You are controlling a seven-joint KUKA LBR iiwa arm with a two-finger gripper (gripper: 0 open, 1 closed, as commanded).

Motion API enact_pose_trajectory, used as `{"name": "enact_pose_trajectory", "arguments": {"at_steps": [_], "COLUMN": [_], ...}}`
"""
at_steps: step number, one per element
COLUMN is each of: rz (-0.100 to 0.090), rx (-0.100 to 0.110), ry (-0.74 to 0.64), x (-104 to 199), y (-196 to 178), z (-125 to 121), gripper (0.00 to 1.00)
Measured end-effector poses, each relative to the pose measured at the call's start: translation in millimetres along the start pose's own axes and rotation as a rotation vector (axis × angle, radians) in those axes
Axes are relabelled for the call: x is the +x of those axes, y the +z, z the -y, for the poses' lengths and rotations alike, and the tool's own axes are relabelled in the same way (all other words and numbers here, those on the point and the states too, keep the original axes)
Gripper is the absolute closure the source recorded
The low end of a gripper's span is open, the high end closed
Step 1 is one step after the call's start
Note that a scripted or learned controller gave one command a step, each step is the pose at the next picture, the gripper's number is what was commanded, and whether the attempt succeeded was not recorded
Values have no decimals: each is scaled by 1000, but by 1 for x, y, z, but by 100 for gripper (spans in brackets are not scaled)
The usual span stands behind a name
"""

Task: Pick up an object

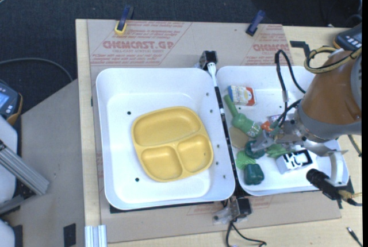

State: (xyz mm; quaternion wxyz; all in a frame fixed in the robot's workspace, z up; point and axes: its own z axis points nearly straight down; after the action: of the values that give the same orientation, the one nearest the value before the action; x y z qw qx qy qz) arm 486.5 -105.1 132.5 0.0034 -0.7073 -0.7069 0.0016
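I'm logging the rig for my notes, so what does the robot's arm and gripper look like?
The arm is bulky and rounded: a broad orange band above a grey wrist section. Black cables loop beside it. The gripper is a small metallic grey assembly at the arm's end.

Yellow 3-compartment tray (171,142) lies in left bin (112,125).
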Motion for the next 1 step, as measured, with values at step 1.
{"name": "enact_pose_trajectory", "arguments": {"at_steps": [1], "rz": [5], "rx": [-13], "ry": [2], "x": [-2], "y": [46], "z": [-2], "gripper": [0]}}
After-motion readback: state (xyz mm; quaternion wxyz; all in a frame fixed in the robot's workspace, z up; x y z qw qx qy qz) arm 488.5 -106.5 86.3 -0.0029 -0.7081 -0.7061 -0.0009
